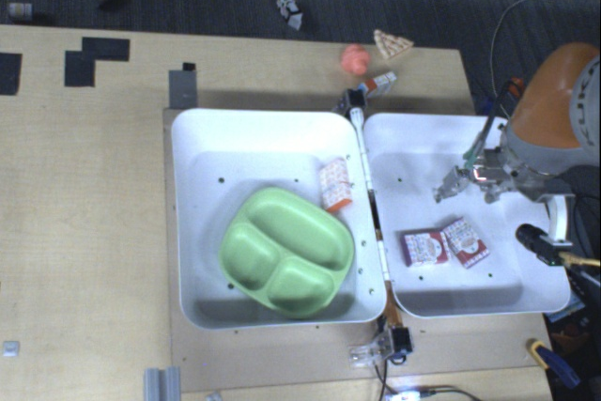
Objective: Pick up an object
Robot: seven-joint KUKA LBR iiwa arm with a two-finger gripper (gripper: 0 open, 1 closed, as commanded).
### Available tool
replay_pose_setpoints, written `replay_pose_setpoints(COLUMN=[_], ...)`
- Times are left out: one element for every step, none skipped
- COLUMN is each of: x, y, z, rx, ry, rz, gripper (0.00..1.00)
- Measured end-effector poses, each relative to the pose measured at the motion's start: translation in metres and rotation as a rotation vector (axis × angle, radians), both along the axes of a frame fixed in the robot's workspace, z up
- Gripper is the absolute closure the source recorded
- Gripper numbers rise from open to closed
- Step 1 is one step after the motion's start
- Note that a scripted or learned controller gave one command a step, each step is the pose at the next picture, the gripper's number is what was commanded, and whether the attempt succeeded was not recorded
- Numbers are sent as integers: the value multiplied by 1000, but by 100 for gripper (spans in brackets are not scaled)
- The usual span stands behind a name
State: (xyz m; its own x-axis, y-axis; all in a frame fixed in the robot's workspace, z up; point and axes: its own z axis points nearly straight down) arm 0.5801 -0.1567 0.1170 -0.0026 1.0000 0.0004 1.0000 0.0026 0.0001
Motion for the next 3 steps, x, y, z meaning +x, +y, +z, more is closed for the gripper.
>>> replay_pose_setpoints(x=[-33, 54, -15], y=[26, 15, 2], z=[-30, -31, -31], rx=[-2, -1, -2], ry=[-8, -5, -5], rz=[-1, 3, -1], gripper=[0, 0, 0])
